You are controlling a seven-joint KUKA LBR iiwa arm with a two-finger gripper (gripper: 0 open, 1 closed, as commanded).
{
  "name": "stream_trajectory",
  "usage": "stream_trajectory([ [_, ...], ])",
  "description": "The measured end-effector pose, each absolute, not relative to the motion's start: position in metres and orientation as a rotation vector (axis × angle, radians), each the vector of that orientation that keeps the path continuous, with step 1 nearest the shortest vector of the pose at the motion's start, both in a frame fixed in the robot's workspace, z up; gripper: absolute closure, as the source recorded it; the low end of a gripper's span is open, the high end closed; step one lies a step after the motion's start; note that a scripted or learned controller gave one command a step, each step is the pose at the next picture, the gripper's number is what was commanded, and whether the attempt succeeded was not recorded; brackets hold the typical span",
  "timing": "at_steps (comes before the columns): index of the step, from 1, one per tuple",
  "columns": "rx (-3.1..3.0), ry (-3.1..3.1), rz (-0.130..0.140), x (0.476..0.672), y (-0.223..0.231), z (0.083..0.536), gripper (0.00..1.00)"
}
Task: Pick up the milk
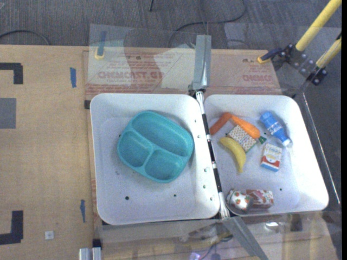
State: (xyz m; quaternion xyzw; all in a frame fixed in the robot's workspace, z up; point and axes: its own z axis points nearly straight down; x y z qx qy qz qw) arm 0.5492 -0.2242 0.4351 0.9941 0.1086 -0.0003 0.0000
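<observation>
Camera view showed the milk carton (pixel 271 157) lying flat in the right bin (pixel 312 194), right of the banana (pixel 234 153) and below the blue bottle (pixel 274 127). Jaws' state could not be told. A descent straight over the carton, clear of both neighbours, seemed best.

Two bins (pixel 103 161), one tray (pixel 155 145), two carrots (pixel 219 123), one banana (pixel 234 152).
</observation>
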Motion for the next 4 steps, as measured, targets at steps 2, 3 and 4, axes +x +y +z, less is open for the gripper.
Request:
stream_trajectory([
  [2,3.121,0.348,-0.002,0.550,-0.222,0.445,0.00],
  [3,3.125,0.326,-0.001,0.642,-0.220,0.435,0.00],
  [4,3.117,0.406,-0.003,0.574,-0.223,0.289,0.00],
])
